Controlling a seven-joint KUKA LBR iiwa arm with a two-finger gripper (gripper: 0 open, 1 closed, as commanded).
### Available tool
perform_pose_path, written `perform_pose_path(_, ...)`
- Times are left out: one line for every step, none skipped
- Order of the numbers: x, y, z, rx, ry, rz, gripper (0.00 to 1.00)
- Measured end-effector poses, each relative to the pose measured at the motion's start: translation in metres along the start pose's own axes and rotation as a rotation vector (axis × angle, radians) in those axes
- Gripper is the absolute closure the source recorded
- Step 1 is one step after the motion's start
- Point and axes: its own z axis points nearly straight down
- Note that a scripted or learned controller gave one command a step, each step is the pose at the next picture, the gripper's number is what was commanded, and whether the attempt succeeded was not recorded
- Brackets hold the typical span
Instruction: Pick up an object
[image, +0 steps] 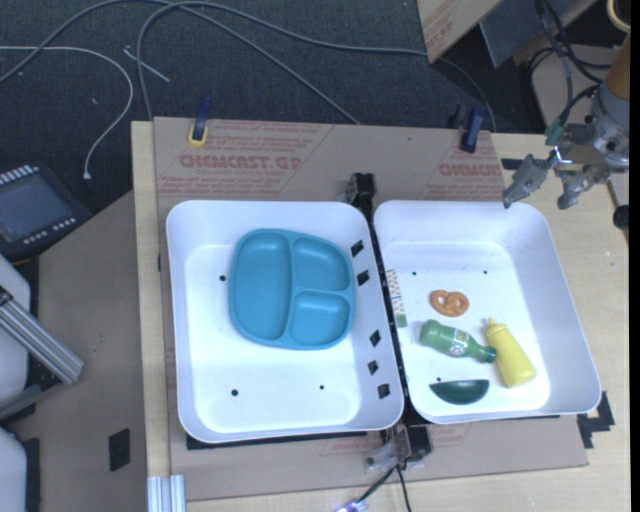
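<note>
In the right bin (525, 250) lie a small orange pretzel (449, 302), a green bottle (455, 341) on its side, a yellow bottle (509, 353) and a dark green bowl-shaped piece (459, 391). My gripper (545, 187) hangs above the bin's far right corner, well away from these objects. Its two fingers are spread apart, open, with nothing between them.
The left bin (200, 370) holds a blue divided plate (291, 289). A row of black clips (372, 300) runs along the divider between the bins. Cardboard lies under both bins, with blue clamps (201, 128) at its far edge. Cables lie on the floor beyond.
</note>
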Motion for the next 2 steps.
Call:
perform_pose_path(0.001, 0.002, -0.008, -0.013, -0.003, -0.003, 0.00)
perform_pose_path(0.000, 0.011, 0.038, -0.009, -0.002, -0.005, 0.00)
